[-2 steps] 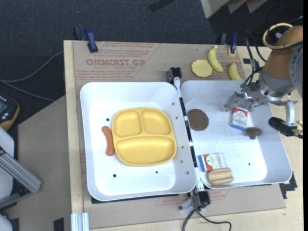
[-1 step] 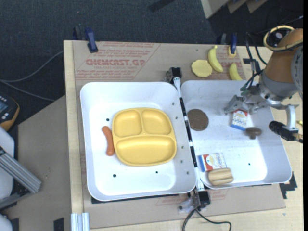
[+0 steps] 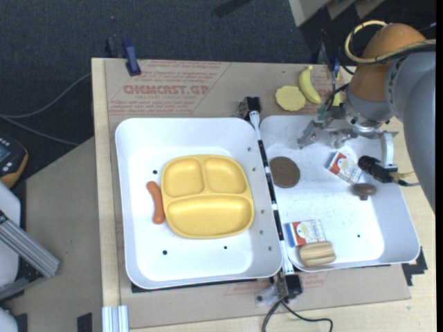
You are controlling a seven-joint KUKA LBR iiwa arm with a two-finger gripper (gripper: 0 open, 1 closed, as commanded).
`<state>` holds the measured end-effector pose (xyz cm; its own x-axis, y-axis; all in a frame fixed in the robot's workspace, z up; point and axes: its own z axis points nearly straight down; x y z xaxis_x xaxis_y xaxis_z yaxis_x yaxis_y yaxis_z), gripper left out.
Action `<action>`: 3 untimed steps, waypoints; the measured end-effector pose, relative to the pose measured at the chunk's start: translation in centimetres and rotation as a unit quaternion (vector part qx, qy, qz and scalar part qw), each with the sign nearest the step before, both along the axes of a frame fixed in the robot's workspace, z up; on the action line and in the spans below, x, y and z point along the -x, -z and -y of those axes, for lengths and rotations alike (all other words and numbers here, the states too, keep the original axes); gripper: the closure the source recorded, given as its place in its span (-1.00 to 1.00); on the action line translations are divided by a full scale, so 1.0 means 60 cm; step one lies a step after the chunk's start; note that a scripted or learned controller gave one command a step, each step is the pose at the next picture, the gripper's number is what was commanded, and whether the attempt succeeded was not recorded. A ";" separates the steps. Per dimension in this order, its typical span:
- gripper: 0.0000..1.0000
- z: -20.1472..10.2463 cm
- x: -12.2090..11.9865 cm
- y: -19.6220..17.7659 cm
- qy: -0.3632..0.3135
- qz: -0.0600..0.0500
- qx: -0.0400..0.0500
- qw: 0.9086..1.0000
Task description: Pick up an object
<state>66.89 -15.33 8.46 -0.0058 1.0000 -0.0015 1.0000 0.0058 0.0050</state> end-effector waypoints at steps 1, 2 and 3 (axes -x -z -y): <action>-1.00 0.105 0.061 -0.002 0.005 -0.003 -0.003 1.000; -1.00 0.105 0.118 -0.002 0.002 -0.003 -0.004 1.000; -1.00 -0.022 0.061 0.000 -0.001 0.000 -0.002 1.000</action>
<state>63.25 -13.98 8.49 -0.0079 1.0000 0.0018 1.0000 0.0079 0.0042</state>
